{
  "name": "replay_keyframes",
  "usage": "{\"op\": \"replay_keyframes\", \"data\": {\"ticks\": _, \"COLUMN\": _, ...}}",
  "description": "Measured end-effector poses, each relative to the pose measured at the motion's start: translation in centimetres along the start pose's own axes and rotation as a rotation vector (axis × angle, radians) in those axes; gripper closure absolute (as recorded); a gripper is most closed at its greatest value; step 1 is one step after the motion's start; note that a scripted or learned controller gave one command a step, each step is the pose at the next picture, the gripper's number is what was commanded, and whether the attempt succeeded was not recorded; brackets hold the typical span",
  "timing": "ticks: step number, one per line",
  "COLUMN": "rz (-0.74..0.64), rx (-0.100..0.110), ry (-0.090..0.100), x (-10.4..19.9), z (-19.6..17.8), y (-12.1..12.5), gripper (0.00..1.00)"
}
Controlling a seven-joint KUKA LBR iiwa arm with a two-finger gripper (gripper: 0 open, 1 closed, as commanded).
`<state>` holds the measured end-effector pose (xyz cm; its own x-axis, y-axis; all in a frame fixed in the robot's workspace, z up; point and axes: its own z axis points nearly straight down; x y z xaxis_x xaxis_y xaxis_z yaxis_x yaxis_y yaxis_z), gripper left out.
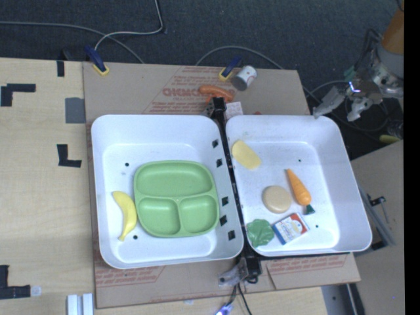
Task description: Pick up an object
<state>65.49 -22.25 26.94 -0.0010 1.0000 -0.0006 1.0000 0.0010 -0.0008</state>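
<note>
Sitting mid-right in the right bin (341, 176) was a small orange carrot (298, 186) with a green tip. The gripper (354, 100) hung at the upper right; honestly couldn't tell its state.

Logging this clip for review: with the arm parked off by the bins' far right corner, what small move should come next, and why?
Probably swing the gripper left and forward over the right white bin, toward the orange toy carrot. The gripper sits outside the bins with nothing seen in it, and the carrot lies apart from the round beige piece beside it, giving an uncrowded target.
</note>
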Motion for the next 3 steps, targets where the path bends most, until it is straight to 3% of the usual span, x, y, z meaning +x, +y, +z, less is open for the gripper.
{"op": "replay_keyframes", "data": {"ticks": 2, "rz": 0.000, "rx": -0.003, "ry": 0.000, "x": 4.1, "z": 18.3, "y": -7.1, "gripper": 0.00}}
{"op": "replay_keyframes", "data": {"ticks": 3, "rz": 0.000, "rx": -0.007, "ry": -0.004, "x": 4.0, "z": 17.3, "y": -7.0, "gripper": 1.00}}
